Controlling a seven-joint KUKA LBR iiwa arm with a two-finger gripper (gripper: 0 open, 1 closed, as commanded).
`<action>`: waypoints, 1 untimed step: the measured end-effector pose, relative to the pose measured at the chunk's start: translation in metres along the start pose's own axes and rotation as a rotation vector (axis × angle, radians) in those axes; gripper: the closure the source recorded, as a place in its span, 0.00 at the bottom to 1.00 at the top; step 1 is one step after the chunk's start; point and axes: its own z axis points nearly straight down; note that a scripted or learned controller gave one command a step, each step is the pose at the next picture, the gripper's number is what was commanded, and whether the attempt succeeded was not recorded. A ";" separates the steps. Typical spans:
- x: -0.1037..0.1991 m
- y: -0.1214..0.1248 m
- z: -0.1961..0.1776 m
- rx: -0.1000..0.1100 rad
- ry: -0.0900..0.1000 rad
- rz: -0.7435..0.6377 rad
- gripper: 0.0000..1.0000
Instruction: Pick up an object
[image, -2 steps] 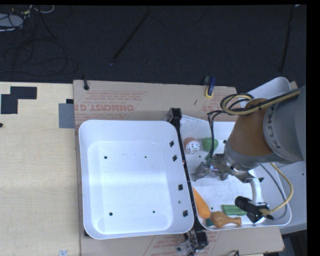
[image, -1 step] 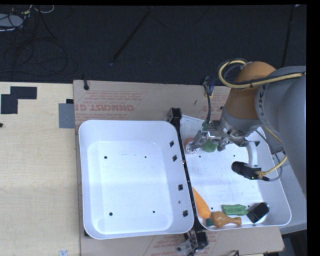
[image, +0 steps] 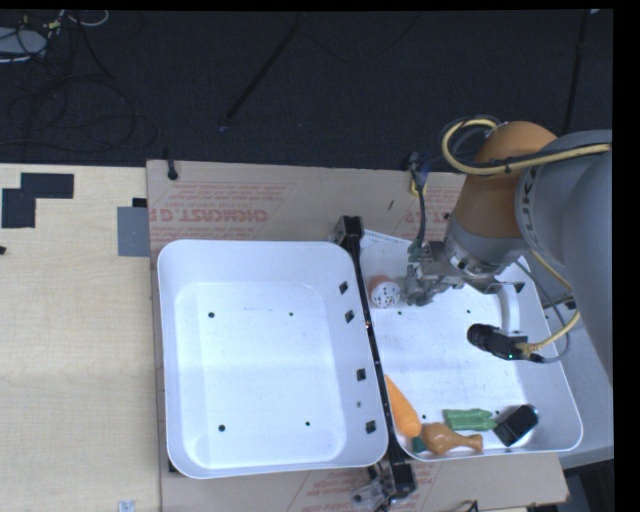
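Note:
My gripper (image: 418, 287) hangs low over the far left part of the right bin (image: 560, 400), reaching in from the right. Just to its left, by the bin's far left corner, lies a small white ball with red dots (image: 383, 293); it looks close to the gripper's tip, and I cannot tell if they touch. Along the bin's near edge lie an orange carrot (image: 402, 405), a green piece (image: 468, 419), a tan-orange piece (image: 447, 438) and a black block (image: 516, 424).
The left bin (image: 175, 300) stands beside the right one, with a black clip rail (image: 365, 340) between them. Both rest on a cardboard sheet (image: 250, 200). The arm's grey body (image: 570, 230) covers the right bin's far right side.

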 end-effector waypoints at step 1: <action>0.087 -0.049 -0.050 -0.003 0.001 -0.009 1.00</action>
